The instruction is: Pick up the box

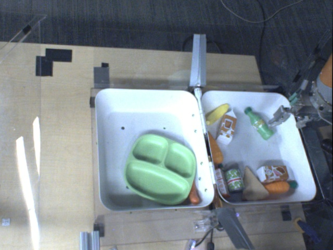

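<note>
1. The box (226,129) lies flat in the right bin (291,150), near its left wall, just below a banana (217,113).
2. A green bottle (258,123) lies to its right.
3. The gripper (283,114) hovers at the bin's right edge beside the bottle, holding nothing; its spread is unclear.
4. A green tray (160,169) sits in the left bin (112,139).
</note>
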You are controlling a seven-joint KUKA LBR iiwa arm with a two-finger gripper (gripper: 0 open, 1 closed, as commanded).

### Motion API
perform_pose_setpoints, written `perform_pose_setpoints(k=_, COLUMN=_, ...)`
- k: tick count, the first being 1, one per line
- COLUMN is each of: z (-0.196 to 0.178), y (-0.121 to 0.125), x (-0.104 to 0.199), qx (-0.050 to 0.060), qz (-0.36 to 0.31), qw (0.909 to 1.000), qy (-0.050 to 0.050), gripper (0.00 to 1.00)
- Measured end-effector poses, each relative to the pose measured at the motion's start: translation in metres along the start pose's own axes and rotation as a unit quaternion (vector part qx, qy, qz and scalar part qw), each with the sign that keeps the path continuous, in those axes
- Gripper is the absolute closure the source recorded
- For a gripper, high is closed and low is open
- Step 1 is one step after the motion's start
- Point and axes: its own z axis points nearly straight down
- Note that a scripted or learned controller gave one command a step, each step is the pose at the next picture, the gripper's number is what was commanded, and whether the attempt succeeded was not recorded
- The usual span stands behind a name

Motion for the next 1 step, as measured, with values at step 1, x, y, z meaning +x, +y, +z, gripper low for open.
perform_pose_setpoints(k=1, z=0.1265, y=0.0106, x=0.0474, qx=-0.004, qz=-0.102, qw=0.9948, qy=-0.001, gripper=0.00)
